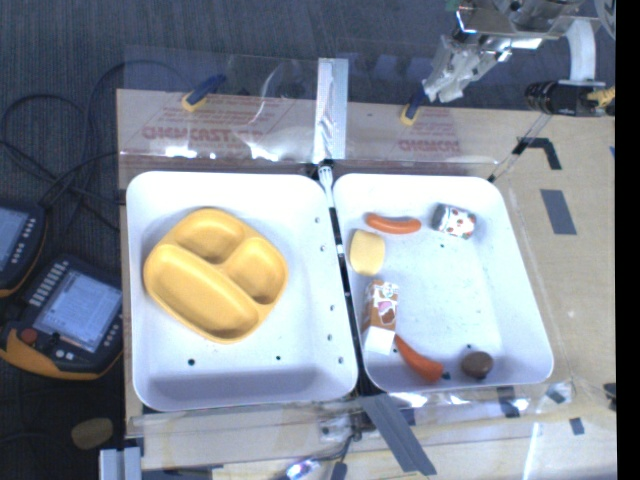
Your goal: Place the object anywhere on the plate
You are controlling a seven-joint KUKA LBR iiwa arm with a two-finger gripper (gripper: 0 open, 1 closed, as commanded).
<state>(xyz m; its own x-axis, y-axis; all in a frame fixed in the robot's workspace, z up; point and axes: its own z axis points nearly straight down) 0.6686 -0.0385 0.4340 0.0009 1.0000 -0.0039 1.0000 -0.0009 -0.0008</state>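
With the end effector [447, 80] raised beyond the bins, its opening impossible to tell, the crowded sausage [393, 224] could be mis-grasped before the plate [215, 272] is reached

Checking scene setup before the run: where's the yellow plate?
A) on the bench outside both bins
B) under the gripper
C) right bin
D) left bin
D: the yellow plate lies in the left bin, while the small food items such as the sausage sit in the right bin, and the gripper hangs above the bench beyond the bins.
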